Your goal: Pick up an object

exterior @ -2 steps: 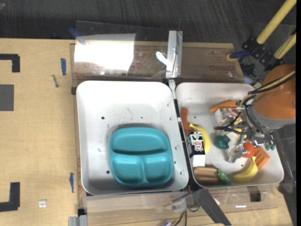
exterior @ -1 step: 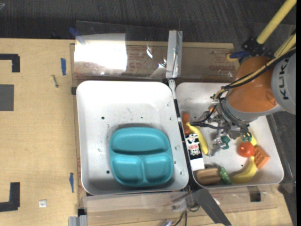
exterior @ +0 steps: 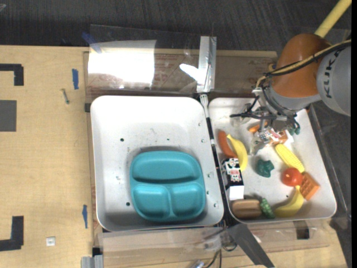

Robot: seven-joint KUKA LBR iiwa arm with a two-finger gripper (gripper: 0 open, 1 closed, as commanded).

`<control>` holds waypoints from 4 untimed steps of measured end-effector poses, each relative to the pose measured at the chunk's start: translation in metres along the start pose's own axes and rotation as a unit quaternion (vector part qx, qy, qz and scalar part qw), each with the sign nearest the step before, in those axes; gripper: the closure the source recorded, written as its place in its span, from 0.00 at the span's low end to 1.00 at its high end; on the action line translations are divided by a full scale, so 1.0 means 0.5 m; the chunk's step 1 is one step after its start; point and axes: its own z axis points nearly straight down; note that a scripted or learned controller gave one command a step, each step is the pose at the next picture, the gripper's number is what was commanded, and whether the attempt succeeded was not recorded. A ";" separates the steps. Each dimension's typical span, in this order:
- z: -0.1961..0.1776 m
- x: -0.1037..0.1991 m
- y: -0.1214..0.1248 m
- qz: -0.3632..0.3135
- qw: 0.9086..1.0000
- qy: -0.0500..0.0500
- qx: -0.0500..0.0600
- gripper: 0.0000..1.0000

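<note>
My gripper (exterior: 266,128) hangs low over the back half of the right bin (exterior: 326,205), under the orange wrist band. Right below it lies a small orange, white and red item (exterior: 274,135); whether it is gripped I cannot make out. Just in front are a teal toy (exterior: 264,167), a yellow corn cob (exterior: 289,156) and a red tomato (exterior: 290,176). To the left lie an orange-red sausage shape (exterior: 225,143) and a small banana (exterior: 240,152).
Also in the right bin: a black-and-white carton (exterior: 232,171), a white block (exterior: 236,192), a brown bread roll (exterior: 246,207), a green piece (exterior: 266,208), a second banana (exterior: 290,205) and an orange block (exterior: 309,186). The left bin (exterior: 111,121) holds a teal divided plate (exterior: 167,186).
</note>
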 end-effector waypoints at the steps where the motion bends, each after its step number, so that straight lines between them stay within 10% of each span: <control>1: -0.002 0.088 0.048 -0.115 0.993 0.001 -0.001 0.00; 4: -0.003 0.136 0.087 -0.100 0.995 0.001 -0.001 0.00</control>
